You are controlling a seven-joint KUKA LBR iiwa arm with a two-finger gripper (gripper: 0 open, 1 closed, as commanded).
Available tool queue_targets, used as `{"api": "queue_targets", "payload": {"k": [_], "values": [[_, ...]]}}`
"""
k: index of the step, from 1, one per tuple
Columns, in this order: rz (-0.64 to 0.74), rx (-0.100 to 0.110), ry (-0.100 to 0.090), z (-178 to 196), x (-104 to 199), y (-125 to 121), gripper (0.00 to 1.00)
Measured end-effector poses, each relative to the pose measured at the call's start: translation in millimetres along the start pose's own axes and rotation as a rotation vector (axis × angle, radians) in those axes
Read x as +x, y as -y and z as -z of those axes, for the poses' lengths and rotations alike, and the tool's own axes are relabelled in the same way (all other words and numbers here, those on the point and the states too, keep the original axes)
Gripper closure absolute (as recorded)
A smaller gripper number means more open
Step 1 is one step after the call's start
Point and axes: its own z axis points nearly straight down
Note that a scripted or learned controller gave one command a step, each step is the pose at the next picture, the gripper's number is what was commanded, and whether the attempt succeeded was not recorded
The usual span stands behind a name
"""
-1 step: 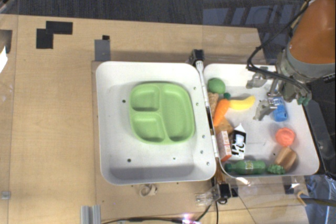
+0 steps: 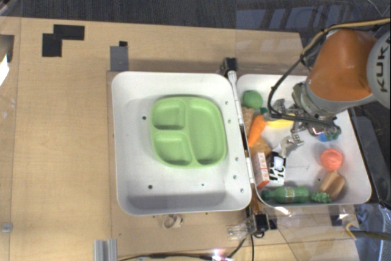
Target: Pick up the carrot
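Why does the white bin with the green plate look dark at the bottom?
Camera view: a soft shadow falls across the near part of the left bin, below the plate; light looks even elsewhere, with no strong glare. The carrot shows fairly sharp.

We are seeing two bins sitting side by side on the worktop (image 2: 61,150): the left bin (image 2: 128,192) is holding a divided plate (image 2: 186,131), while the carrot (image 2: 256,129) is lying at the right bin's (image 2: 360,183) left wall, left of the gripper (image 2: 292,145).
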Motion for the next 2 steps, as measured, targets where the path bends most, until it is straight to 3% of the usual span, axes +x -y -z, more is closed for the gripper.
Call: {"api": "queue_targets", "payload": {"k": [1,2], "values": [[-0.251,0.008,0.023,-14.7,-30.4,5.9,0.0],[-0.554,0.01,0.024,-17.9,-35.9,6.8,0.0]]}}
